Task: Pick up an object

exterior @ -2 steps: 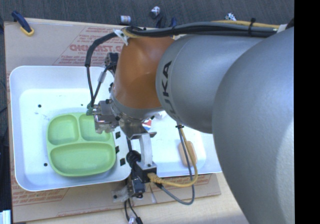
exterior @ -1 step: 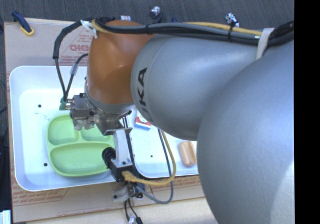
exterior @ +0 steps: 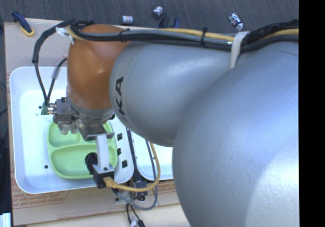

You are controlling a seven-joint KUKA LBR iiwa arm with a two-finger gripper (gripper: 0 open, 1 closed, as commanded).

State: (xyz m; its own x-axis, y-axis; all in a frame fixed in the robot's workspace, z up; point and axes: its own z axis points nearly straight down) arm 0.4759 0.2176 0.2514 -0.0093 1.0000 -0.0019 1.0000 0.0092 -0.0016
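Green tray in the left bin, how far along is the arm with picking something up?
Done: the approach, since the gripper sits low over the green tray inside the white bin. In hand: apparently the grasp itself, though the arm hides whether anything is gripped. Left: a confirmed hold and the lift; the tray looks flat on the bin floor.
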